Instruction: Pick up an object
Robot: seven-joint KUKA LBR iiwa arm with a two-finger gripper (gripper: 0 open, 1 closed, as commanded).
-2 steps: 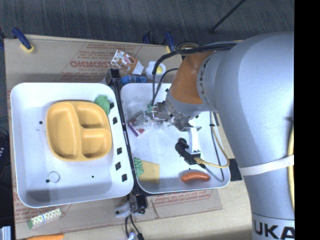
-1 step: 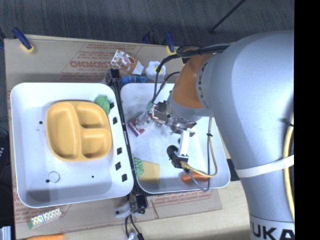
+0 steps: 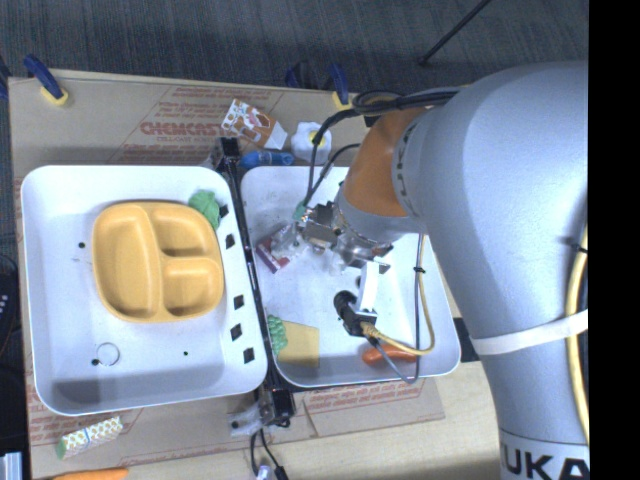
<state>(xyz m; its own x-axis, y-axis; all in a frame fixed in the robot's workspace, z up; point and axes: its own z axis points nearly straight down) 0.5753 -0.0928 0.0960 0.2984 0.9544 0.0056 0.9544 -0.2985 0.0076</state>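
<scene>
Red-and-white flat packet (image 3: 273, 252) lying in the right white plastic bin (image 3: 440, 353), just left of the two-finger gripper (image 3: 292, 230), long axis slanting from upper left to lower right. Grey arm with orange band (image 3: 375, 173) reaching in from the right, bent low over that bin, wrist turned leftward. Fingers' spread: cannot tell. Below the gripper, a yellow sponge block (image 3: 301, 345).

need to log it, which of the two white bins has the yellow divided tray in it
The left bin. The yellow tray lies in it; the right bin is the one the arm reaches into.
</scene>
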